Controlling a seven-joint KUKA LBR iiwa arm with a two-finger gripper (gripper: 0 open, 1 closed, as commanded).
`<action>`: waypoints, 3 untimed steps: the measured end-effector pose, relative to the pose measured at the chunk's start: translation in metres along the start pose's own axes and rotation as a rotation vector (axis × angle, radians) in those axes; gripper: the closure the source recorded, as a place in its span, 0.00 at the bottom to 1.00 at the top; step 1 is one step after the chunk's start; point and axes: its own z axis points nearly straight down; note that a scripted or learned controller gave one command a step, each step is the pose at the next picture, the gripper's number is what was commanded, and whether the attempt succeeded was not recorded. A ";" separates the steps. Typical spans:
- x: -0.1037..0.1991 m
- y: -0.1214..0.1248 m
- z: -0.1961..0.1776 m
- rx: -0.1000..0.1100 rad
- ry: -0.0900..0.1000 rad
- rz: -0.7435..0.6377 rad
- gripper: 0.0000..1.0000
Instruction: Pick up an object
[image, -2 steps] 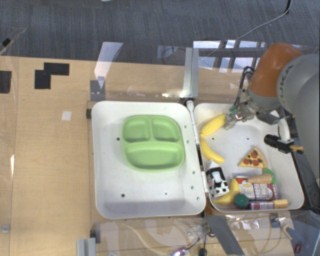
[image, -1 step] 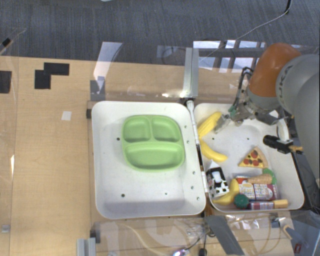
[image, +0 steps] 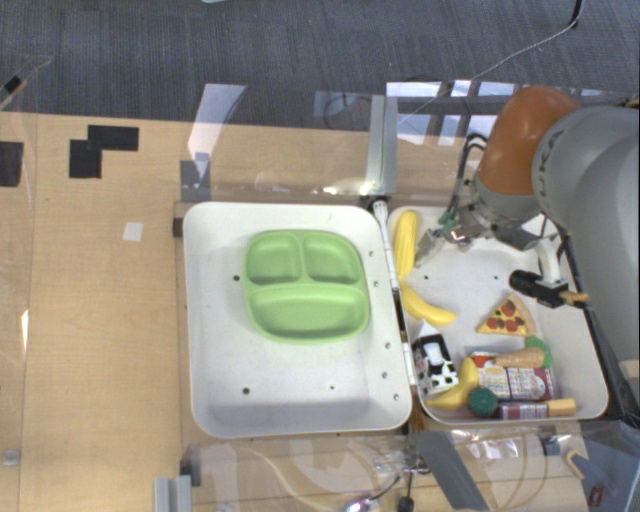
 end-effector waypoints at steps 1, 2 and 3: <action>0.003 0.002 0.000 -0.006 0.005 0.082 0.00; 0.011 -0.055 -0.002 -0.010 0.005 0.005 0.00; 0.036 -0.161 -0.004 -0.014 0.003 0.004 0.00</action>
